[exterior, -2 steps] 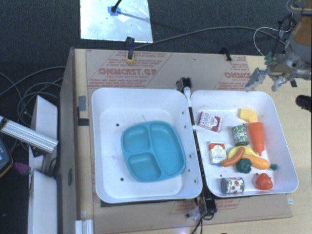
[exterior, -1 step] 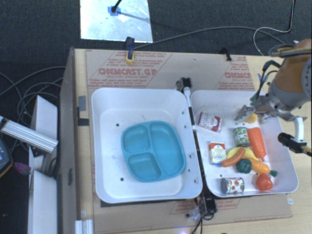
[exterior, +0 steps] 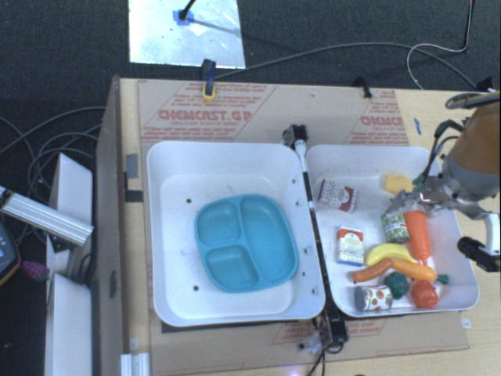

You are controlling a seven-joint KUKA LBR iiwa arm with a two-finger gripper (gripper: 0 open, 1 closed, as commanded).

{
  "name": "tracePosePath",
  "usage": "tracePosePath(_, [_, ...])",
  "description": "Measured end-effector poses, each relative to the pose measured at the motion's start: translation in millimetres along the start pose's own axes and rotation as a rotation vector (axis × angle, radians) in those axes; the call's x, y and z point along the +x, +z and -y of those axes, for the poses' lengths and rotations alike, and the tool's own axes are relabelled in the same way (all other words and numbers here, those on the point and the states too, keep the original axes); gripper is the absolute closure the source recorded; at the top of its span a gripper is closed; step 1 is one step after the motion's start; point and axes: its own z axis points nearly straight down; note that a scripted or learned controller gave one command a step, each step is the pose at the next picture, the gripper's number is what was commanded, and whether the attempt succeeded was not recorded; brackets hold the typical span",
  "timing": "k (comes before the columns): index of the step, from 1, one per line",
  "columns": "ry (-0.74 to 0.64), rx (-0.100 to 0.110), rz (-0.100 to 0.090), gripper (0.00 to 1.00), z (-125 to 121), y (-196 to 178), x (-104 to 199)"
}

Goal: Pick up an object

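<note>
From my seat the gripper [exterior: 409, 204] sits low in the right bin [exterior: 470, 288], over the cluster at its far right. I cannot tell how its fingers stand — they blur into the objects under them.

Just beneath lies the orange bottle [exterior: 419, 237], long and round, beside a small green-labelled can [exterior: 395, 227]. The bottle looks like smooth hard plastic, light and stiff; I judge it apt to roll or slip, so I would close across its middle, where the sides run straight.

Below it are a curved yellow banana [exterior: 389, 253], a carrot [exterior: 415, 270] and a sausage [exterior: 372, 272], all glossy toy plastic. A flat red-and-white carton [exterior: 350, 245] lies nearer the divider. In the left bin [exterior: 172, 288] rests a blue compartment plate [exterior: 246, 241].
</note>
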Motion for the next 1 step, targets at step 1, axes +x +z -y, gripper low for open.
tracePosePath(1, [-0.001,-0.006,0.001,0.00,12.3,30.1,0.2])
